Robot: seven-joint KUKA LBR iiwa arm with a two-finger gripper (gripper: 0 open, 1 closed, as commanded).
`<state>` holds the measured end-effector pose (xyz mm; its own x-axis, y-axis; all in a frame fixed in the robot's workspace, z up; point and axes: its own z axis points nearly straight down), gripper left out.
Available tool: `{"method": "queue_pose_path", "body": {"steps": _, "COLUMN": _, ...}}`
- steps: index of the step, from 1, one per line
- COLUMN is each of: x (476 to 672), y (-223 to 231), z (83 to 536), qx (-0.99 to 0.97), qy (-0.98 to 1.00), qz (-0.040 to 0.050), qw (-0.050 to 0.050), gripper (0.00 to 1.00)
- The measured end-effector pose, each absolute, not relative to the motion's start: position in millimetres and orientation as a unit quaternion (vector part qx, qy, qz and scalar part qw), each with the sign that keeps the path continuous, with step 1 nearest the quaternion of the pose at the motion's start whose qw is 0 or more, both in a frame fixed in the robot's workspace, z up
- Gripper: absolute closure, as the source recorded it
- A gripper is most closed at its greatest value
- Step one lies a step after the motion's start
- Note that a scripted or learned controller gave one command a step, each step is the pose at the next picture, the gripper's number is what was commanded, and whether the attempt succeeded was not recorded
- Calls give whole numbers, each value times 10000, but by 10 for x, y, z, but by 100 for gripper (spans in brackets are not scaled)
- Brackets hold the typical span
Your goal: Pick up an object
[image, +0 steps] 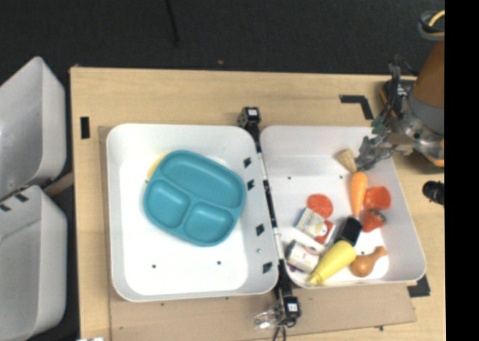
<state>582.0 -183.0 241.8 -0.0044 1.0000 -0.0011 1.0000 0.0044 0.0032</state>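
Observation:
My gripper (370, 154) hangs over the back right part of the right bin (299, 145), reaching in from the right edge. Just to its left lies a small tan piece (346, 158), and an orange carrot (358, 191) lies right below it. Further forward in that bin are a red round slice (320, 204), a red fruit (377, 198), a yellow bottle with a black cap (336, 254), a brown pear-shaped toy (367, 261) and two small packets (313, 224). Nothing shows between the gripper's tips.
The left bin (135, 257) holds a blue divided plate (196, 197) with a yellow thing (155, 164) peeking out from under its back left edge. Black clips (249, 116) sit along the seam between the bins. White casings (26, 130) stand at the far left.

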Motion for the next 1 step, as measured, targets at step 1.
{"method": "queue_pose_path", "body": {"steps": 1, "x": 5955, "y": -1366, "z": 2323, "qx": 7052, "qy": 7091, "qz": 3, "qw": -1, "gripper": 100}}
